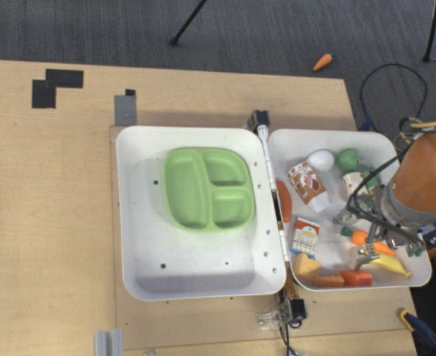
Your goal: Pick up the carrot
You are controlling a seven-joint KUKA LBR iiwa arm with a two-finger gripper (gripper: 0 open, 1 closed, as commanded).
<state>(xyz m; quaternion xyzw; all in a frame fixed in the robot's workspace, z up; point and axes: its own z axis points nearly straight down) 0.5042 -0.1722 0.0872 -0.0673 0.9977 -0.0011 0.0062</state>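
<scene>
The carrot [359, 237] is a small orange piece with a green top, lying in the right bin [292, 144] near its right side. My gripper [369, 249] is down in that bin directly beside and over the carrot, under the grey wrist with its orange band [428, 175]. The wrist and its cables hide part of the carrot and the gripper tips, so contact cannot be judged. A second orange carrot-like piece [321, 62] lies on the dark floor beyond the bench.
The right bin also holds a white ball [321, 159], a green item [347, 158], a snack packet [305, 182], a small box [305, 236], a sausage [283, 199], a yellow banana [394, 265] and red pieces [344, 278]. A green divided plate [207, 188] sits in the left bin [140, 221].
</scene>
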